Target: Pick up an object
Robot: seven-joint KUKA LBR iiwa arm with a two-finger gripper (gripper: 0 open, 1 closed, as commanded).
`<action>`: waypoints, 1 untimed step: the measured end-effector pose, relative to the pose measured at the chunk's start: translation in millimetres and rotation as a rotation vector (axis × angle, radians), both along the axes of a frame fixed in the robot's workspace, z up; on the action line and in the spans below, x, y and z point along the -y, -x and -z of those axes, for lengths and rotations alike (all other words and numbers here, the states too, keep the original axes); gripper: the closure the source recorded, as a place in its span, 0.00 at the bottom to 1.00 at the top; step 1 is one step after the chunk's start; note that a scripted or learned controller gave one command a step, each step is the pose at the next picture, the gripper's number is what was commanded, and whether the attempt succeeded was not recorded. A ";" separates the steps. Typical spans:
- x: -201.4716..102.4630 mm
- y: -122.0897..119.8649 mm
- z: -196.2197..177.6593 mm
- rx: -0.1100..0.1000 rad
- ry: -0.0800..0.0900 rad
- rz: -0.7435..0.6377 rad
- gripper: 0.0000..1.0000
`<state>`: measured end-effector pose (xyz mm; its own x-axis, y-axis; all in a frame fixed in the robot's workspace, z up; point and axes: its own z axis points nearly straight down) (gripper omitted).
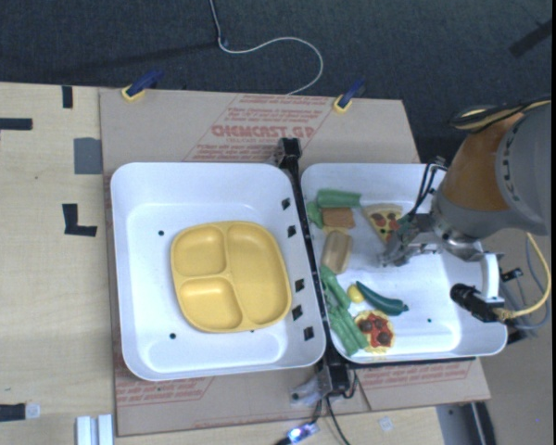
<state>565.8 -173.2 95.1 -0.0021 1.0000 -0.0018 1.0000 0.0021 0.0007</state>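
Gripper [400, 248] lowered into the right bin [445, 336], among toy foods.
A pizza slice [384, 221] lies just up-left of the tip, a dark green vegetable [382, 298] just below; the jaw opening cannot be told.

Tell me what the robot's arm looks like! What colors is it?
The arm is fat, round and grey, with a shiny orange band near its wrist. At its tip sits a small gripper made of grey metal parts. Thin dark cables run along the wrist, and a yellowish cable loops beside a black part lower down.
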 end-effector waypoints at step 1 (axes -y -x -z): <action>1.2 -2.9 -41.8 0.000 -0.002 0.001 1.00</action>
<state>568.6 -174.4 136.9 -0.0011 1.0000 0.0001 1.0000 0.0011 0.0009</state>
